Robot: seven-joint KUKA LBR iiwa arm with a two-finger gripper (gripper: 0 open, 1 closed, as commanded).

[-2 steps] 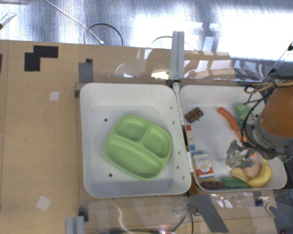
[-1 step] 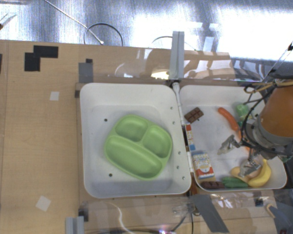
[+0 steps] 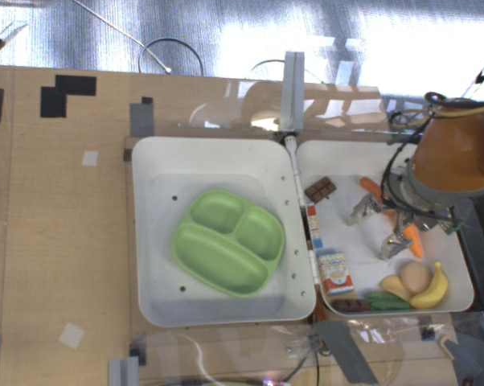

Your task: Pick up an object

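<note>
The camera view shows us two shallow white bins side by side on the wooden bench [image 3: 57,240]. In the right bin [image 3: 338,167] the hand [image 3: 380,230] hangs low near the middle, its two metal fingers [image 3: 363,210] spread apart with nothing between them. An orange carrot [image 3: 413,240] lies just under the near finger, partly hidden by it, and a second orange piece [image 3: 371,186] pokes out beside the far finger; we cannot tell whether either touches the metal.

Toward the bin's near right corner we see a yellow banana [image 3: 433,288] curved around a pale egg [image 3: 415,277], with a small yellow lemon-like piece [image 3: 393,285] and a green pod [image 3: 388,300] pressed close beside them. A brown chocolate bar [image 3: 320,189] sits alone near the dividing wall, a small printed carton [image 3: 334,270] lies farther forward, and a dark flat piece [image 3: 349,304] rests against the front rim.

Open floor remains in the right bin's far part and between the chocolate and the hand. The left bin [image 3: 157,191] holds a smooth green divided plate [image 3: 229,241], tilted in the middle, with bare white floor all around it. The toys look like glossy moulded plastic.
</note>
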